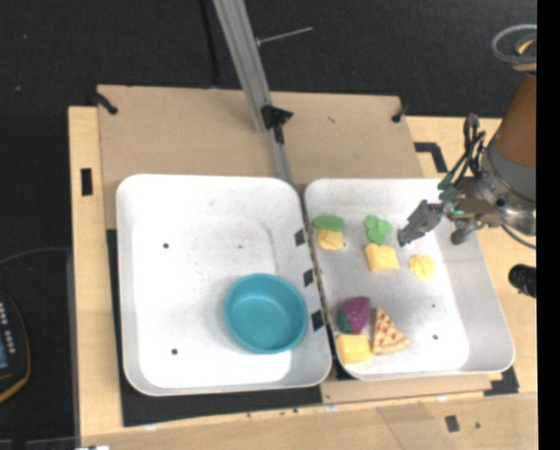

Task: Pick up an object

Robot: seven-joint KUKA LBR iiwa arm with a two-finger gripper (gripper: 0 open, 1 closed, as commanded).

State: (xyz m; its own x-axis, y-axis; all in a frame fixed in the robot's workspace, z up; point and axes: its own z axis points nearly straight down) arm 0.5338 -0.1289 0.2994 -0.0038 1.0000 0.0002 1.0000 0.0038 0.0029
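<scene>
You'll see the gripper [420,225] hovering over the right bin [467,345], its fingers seemingly spread with nothing between them, just beside the yellow block [383,258] and small yellow piece [422,267], while the teal bowl [264,312] sits in the left bin [167,214]

1. The bench [84,279] is light brown wood.
2. A brown board [186,134] lies on it.
3. Two white bins sit side by side: left bin [186,214] and right bin [467,317].
</scene>
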